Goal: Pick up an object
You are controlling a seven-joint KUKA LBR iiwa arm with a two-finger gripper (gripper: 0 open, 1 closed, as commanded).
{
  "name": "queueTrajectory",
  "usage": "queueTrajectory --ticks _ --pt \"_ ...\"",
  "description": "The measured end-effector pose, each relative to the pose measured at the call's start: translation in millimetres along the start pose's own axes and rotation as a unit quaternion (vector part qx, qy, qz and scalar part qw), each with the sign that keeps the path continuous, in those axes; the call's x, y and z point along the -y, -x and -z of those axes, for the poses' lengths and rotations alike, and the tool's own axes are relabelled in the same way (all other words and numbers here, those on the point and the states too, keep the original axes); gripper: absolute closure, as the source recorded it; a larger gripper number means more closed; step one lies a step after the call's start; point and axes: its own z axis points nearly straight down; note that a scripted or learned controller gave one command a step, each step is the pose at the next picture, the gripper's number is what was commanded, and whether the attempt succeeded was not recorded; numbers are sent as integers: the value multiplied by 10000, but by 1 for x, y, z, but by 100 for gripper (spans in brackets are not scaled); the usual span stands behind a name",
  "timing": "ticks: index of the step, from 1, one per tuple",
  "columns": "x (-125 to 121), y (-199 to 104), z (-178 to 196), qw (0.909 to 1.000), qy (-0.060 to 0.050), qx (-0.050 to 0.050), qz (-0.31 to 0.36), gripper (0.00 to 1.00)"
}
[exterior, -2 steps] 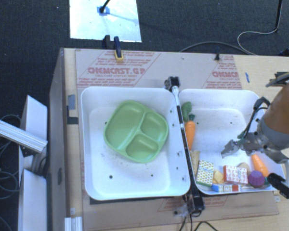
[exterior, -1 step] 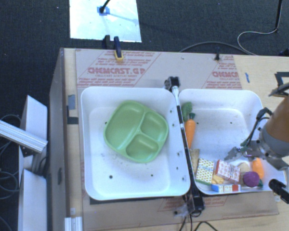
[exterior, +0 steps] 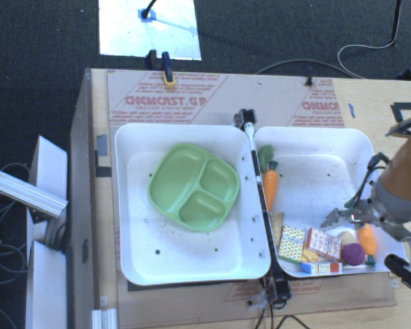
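End effector (exterior: 342,217) hung over right bin (exterior: 314,137); open or closed, couldn't tell. Objects clustered in near corner below it: purple ball (exterior: 353,253), orange piece (exterior: 367,239). Best descend vertically onto one isolated item.
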Motion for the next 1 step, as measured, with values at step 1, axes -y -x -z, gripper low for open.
queueTrajectory --ticks 1 --pt "-1 4 0 10000 -5 -32 14 0"
